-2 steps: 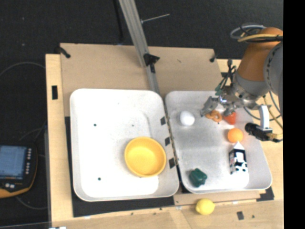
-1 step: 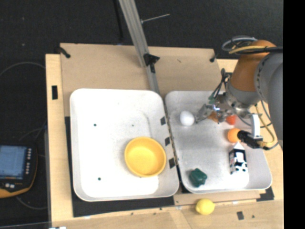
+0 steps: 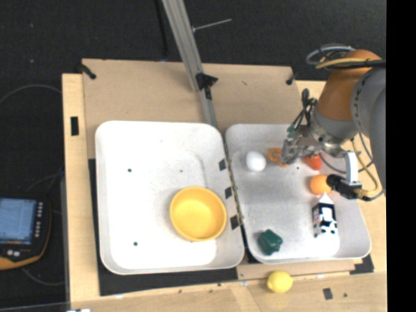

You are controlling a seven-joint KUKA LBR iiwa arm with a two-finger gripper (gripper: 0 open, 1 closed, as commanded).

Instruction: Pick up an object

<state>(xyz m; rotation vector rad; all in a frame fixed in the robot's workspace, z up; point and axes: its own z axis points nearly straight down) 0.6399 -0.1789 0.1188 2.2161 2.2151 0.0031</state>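
- The left bin [image 3: 130,155] holds a yellow bowl [image 3: 198,213] near its lower right corner, well apart from the arm. The bowl looks light and rigid, probably plastic; its thin rim would be the place to pinch, since the smooth round wall offers little else.
- In the right bin [image 3: 286,239], a white ball [image 3: 255,161] lies near the upper left, just to the left of the gripper [image 3: 290,149]. It appears small, smooth and likely to roll away if nudged, so a centred pinch across its middle seems best.
- A dark green object [image 3: 270,240] rests at the bin's lower edge, well apart from the gripper; its material is unclear.
- A small orange piece [image 3: 275,155] lies right at the gripper's tip, partly covered by it, and looks like the nearest candidate. Whether the claw is released or clenched cannot be told, as the fingers are too small and dark.
- Further right lie an orange ball [image 3: 318,184] and a black-and-white carton [image 3: 324,218], the carton probably light and crushable.
- A yellow lemon-like fruit [image 3: 279,281] sits outside the bins on the bench [image 3: 130,96].
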